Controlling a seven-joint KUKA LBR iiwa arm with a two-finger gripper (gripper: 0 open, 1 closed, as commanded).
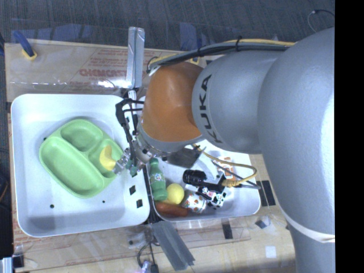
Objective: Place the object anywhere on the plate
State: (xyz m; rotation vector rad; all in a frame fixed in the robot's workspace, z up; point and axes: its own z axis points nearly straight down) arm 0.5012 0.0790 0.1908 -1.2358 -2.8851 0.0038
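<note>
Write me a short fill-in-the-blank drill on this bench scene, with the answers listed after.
1. The divided plate in the left bin is ____ in colour.
2. A ____ object lies in the plate's small compartment nearest the gripper.
3. The green bottle stands in the ____ bin.
4. The band above the arm's wrist is ____.

Answers: green; yellow; right; orange

A wooden bench [68,67] carries everything here, its pale top printed with faded red lettering near the back edge. Two shallow white bins sit on it side by side, touching along their inner walls. The left bin [34,209] takes up most of the near-left part of the bench. The right bin [250,206] is largely covered from above by the arm. A blue and yellow clamp [24,45] grips the bench's far-left corner.
</note>
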